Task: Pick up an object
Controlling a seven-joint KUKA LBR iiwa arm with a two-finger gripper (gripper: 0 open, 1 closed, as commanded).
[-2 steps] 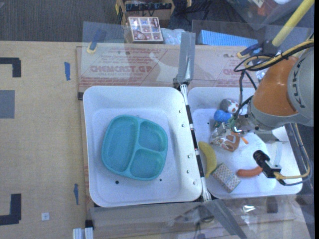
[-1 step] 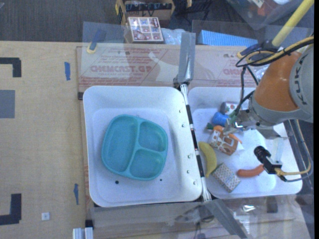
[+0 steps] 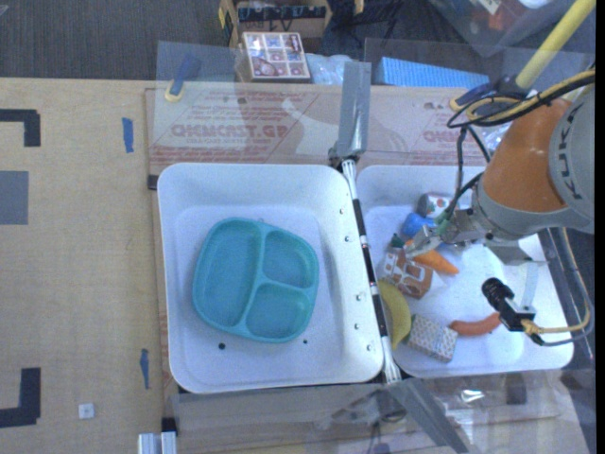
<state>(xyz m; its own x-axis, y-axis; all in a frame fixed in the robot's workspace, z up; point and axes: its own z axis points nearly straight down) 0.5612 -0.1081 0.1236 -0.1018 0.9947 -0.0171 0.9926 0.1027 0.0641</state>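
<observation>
The right bin [image 3: 529,357] holds several small objects: a blue piece [image 3: 413,223], a grey can [image 3: 433,201], an orange carrot [image 3: 438,262], a small brown-and-white box [image 3: 406,272], a yellow banana [image 3: 397,316], a speckled block [image 3: 432,339] and an orange sausage [image 3: 475,326]. My gripper [image 3: 450,233] hangs low over the bin's upper middle, just right of the blue piece and above the carrot. The grey wrist and orange band [image 3: 526,170] cover most of it from above.
The left bin [image 3: 180,192] holds a teal divided plate [image 3: 255,278]. A black cable fitting [image 3: 501,297] hangs from the arm over the right bin. Cardboard and clutter lie beyond the bins' far edge.
</observation>
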